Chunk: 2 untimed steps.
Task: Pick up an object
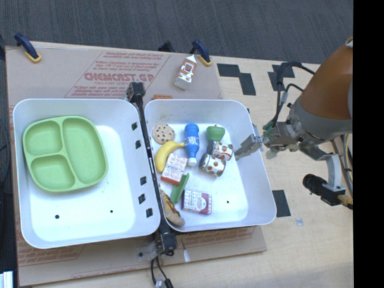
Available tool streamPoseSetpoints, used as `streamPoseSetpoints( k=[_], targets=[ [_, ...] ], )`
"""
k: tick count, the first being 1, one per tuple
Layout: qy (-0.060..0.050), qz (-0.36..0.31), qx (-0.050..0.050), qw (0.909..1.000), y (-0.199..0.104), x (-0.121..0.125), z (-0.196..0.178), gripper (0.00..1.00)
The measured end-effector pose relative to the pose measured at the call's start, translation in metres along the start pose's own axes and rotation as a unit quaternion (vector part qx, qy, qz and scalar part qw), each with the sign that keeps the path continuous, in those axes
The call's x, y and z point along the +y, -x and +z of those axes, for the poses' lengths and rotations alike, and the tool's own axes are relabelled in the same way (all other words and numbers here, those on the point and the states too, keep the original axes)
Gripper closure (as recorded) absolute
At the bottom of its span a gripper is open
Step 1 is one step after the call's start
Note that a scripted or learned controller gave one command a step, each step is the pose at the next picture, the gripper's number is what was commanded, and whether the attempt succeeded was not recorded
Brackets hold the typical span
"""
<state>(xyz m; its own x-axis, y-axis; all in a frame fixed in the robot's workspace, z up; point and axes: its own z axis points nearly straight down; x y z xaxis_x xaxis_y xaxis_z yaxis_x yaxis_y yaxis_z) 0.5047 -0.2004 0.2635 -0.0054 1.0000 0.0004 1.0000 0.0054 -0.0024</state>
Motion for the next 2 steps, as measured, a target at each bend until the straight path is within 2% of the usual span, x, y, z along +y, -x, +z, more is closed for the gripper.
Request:
streamPoseSetpoints(
  k=[1, 2],
  targets=[
    [-0.001, -0.001, 0.0, 1.0, 0.01, -0.012, 0.115, 0.0],
    [0.001, 0.0, 0.0, 1.0, 0.011, 0.101, 0.157, 0.0]
  ],
)
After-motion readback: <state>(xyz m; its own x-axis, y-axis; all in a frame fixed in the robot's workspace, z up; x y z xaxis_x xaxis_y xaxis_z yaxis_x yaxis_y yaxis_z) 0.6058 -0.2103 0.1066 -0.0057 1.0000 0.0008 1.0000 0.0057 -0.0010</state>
